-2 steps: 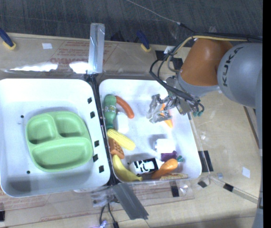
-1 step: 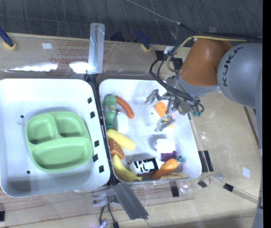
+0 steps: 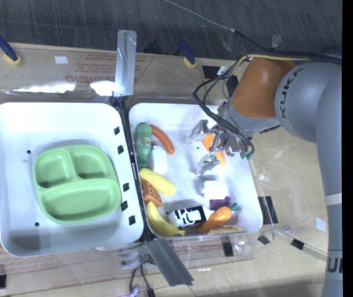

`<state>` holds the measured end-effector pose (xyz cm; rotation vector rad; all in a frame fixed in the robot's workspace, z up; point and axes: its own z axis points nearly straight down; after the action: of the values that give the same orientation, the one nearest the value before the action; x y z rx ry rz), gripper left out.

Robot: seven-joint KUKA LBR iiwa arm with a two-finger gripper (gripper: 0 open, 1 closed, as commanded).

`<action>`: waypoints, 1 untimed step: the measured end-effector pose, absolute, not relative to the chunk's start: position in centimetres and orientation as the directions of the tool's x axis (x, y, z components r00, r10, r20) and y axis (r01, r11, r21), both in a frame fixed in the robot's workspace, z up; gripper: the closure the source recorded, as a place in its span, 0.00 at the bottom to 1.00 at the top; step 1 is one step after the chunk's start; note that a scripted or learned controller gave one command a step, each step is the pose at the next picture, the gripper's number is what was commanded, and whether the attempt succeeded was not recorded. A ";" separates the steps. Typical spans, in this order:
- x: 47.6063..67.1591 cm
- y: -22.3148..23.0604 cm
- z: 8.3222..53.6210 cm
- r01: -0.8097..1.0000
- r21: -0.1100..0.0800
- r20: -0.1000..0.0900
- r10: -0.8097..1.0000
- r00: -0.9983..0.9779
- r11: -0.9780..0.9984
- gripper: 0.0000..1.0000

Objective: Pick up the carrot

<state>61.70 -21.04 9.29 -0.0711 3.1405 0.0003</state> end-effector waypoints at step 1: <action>61.9 -20.9 10.5 -0.052 -0.001 -0.004 -0.052 -0.999 0.999 1.00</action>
<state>61.91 -20.90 10.47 -0.0814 3.1361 -0.0017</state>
